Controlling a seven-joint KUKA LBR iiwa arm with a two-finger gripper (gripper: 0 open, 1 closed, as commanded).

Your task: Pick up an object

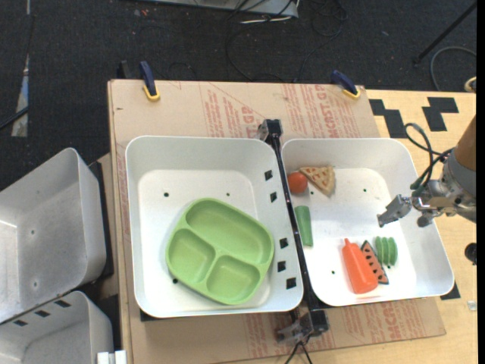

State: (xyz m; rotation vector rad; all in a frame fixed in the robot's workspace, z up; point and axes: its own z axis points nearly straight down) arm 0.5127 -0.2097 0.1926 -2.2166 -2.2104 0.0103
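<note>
The right bin (424,275) holds several toy foods. An orange bottle-shaped piece (358,267) lies near the front, with a watermelon slice (374,261) and a ridged green piece (387,250) beside it. A green stick (304,225) lies along the left wall. At the back left are a red tomato (298,183) and a tan wedge (320,178). My gripper (408,214) hangs over the bin's right side, above and just behind the ridged green piece. It is open, with only white bin floor showing between its fingers (390,211).
The left bin (151,165) holds a light green divided plate (220,250). The bins share a black divider (288,211). The arm (464,169) reaches in from the right edge. Two more white tubs (42,226) stand at the far left, off the board.
</note>
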